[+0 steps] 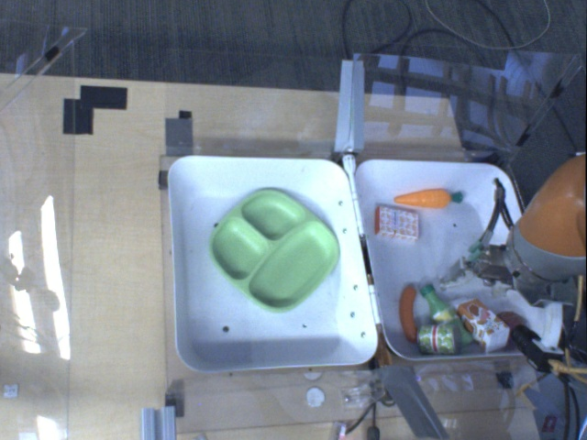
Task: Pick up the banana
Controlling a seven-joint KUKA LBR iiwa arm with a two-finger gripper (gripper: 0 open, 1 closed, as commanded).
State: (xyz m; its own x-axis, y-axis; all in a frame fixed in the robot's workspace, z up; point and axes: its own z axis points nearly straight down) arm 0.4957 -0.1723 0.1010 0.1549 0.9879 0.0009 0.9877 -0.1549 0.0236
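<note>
Judging a banana light, soft-skinned and best pinched across its middle, I cannot tell where it lies in the cluttered right bin (456, 229), nor whether the gripper (477, 269) is parted or closed.

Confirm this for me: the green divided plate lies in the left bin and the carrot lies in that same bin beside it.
Not quite. The camera view shows the green divided plate in the left bin, but the carrot lies in the right bin, near its far wall, above a small red-and-white packet.
</note>
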